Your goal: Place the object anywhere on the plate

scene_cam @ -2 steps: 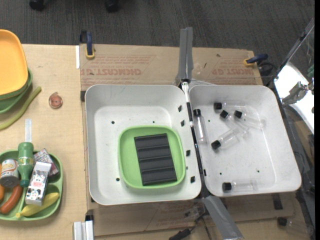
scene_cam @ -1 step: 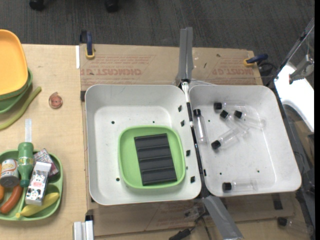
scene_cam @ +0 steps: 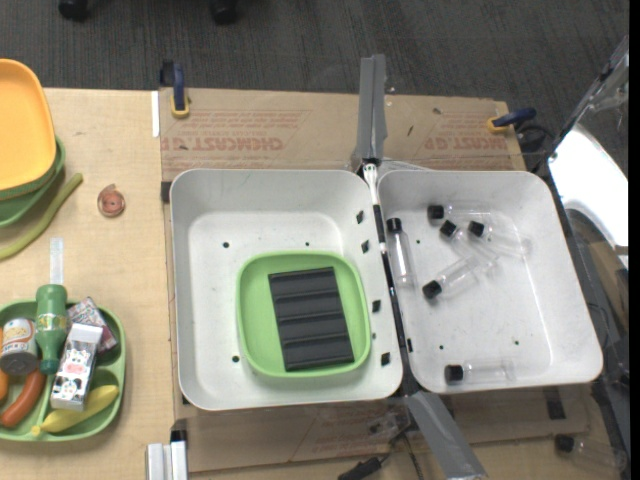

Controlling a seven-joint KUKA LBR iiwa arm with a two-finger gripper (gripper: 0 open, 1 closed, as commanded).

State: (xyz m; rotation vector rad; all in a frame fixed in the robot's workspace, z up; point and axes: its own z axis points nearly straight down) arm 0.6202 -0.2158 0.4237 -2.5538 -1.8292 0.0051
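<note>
A green square plate (scene_cam: pixel 252 298) sits in the left white bin (scene_cam: pixel 200 268), toward its front. A black ridged rectangular block (scene_cam: pixel 310 318) lies flat in the middle of the plate, inside its rim. The right white bin (scene_cam: pixel 545 308) holds several clear plastic tubes with black caps: one slanted near the centre (scene_cam: pixel 455 276), one along the front wall (scene_cam: pixel 480 372), one beside the left wall (scene_cam: pixel 396 253), and others at the back (scene_cam: pixel 470 226).
Both bins rest on cardboard (scene_cam: pixel 260 133) held by clamps (scene_cam: pixel 178 93). On the bench to the left are stacked yellow and green plates (scene_cam: pixel 20 128) and a green tray of toy food (scene_cam: pixel 60 368). A white machine part (scene_cam: pixel 595 173) is at the right edge.
</note>
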